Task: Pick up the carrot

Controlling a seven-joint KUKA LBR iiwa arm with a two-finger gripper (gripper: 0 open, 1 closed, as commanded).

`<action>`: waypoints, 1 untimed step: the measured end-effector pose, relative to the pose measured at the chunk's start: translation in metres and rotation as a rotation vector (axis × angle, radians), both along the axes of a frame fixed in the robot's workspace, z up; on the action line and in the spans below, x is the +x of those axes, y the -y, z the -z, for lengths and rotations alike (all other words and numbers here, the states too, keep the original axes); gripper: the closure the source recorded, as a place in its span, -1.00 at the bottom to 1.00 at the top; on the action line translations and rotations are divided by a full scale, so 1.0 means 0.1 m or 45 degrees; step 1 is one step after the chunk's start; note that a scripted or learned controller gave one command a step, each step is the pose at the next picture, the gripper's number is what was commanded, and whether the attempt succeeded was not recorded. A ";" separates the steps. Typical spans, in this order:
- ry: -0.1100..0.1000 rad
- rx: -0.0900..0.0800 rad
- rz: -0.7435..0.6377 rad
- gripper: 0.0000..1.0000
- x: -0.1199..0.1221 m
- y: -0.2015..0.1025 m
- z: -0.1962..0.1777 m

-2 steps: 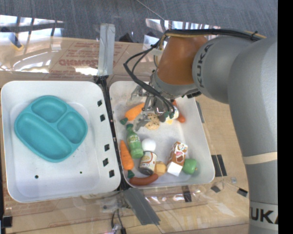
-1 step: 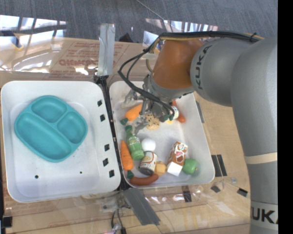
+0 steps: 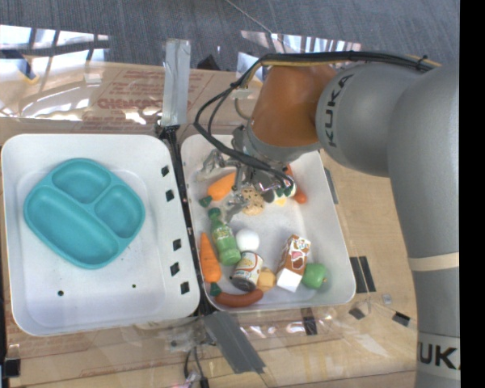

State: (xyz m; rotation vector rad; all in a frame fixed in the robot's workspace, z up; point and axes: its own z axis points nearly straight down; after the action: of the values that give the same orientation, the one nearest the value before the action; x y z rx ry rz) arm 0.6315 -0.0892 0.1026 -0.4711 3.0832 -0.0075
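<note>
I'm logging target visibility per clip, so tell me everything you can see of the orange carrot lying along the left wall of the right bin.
The orange toy carrot is a slim, tapered piece, glossy like plastic, lying flat and roughly parallel to the left wall of the right white bin. Its lower end darkens toward red-orange. The green bottle lies right beside it, seemingly touching, and the red sausage sits just below its lower end. The gripper is above it in the picture, apart from it.

Grey KUKA-lettered arm (image 3: pixel 404 136), orange wrist band (image 3: pixel 287 107), black cables (image 3: pixel 226 103).
</note>
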 end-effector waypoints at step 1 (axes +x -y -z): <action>-0.026 -0.002 -0.290 -1.00 -0.10 0.16 0.10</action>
State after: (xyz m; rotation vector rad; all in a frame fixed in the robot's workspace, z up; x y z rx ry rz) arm 0.6212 -0.1055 0.0922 -0.8239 3.0286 -0.0008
